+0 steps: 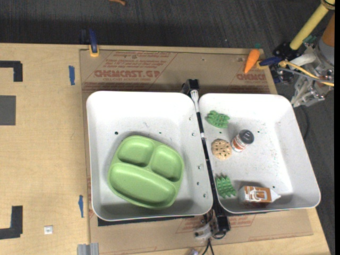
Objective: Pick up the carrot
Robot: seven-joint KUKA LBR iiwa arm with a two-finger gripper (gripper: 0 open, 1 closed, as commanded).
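Dark carpet runs along the far side of the bench (pixel 42 142), whose tan top carries a cardboard sheet (pixel 159 68) and two shallow white bins side by side. Most of the left bin (pixel 101 110) is taken by a green divided plate (pixel 146 170), leaving bare floor only along its far edge. The right bin (pixel 276 116) keeps its things along the near-left side: a green leafy piece (pixel 217 119) by the divider, a cookie (pixel 221 149), a small jar (pixel 241 140), another green piece (pixel 225 186) and a small carton (pixel 258 194) at the near edge, so its far-right corner lies open. The carrot (pixel 251 61) sits outside both bins, on the cardboard just beyond the right bin's far edge. The gripper (pixel 308 89) hangs off the right bin's far-right corner, apart from the carrot, amid cables; I cannot tell how it is set, and see nothing in it.
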